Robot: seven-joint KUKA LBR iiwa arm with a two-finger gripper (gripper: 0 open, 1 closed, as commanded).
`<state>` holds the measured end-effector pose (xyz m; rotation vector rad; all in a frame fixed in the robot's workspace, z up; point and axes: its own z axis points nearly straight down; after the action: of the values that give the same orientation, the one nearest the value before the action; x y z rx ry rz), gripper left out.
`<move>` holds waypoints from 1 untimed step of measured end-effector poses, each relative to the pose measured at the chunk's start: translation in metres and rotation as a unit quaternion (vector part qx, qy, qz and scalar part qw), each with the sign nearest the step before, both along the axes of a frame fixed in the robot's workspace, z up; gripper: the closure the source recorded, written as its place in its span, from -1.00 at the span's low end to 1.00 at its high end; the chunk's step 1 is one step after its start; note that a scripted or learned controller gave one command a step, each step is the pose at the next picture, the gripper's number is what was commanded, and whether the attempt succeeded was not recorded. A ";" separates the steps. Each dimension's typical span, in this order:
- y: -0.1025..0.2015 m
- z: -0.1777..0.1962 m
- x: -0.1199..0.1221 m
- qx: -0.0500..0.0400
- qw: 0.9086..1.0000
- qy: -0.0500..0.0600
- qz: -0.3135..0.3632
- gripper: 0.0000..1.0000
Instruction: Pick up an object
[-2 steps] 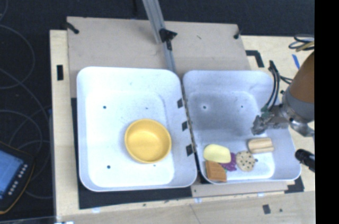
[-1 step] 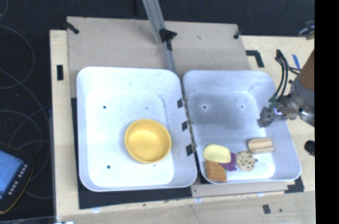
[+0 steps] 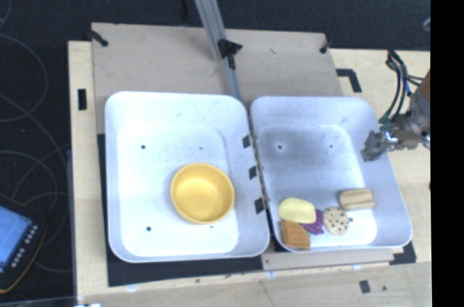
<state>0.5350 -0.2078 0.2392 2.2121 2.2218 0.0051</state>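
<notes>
The claw (image 3: 373,146) hangs at the right bin's (image 3: 312,117) right rim with nothing in it — whether it is wide or narrow I cannot tell — so this looks like the approach. Next it must reach the front cluster: one yellow piece (image 3: 297,210), one orange block (image 3: 295,234), one purple scrap (image 3: 316,228), one speckled cookie (image 3: 336,220), one tan block (image 3: 356,199). One yellow bowl (image 3: 202,192) sits in the left bin (image 3: 145,124).

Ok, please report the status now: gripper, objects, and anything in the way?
Gripper over right white bin's right edge, holding nothing. Pale wooden block, yellow lemon-shaped piece, round speckled cookie untouched at bin's near end. Nothing between.
</notes>
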 end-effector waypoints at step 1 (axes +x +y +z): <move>-0.001 0.054 0.002 0.000 1.000 -0.001 0.000 1.00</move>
<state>0.5366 -0.2089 0.2935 2.2105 2.2219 0.0059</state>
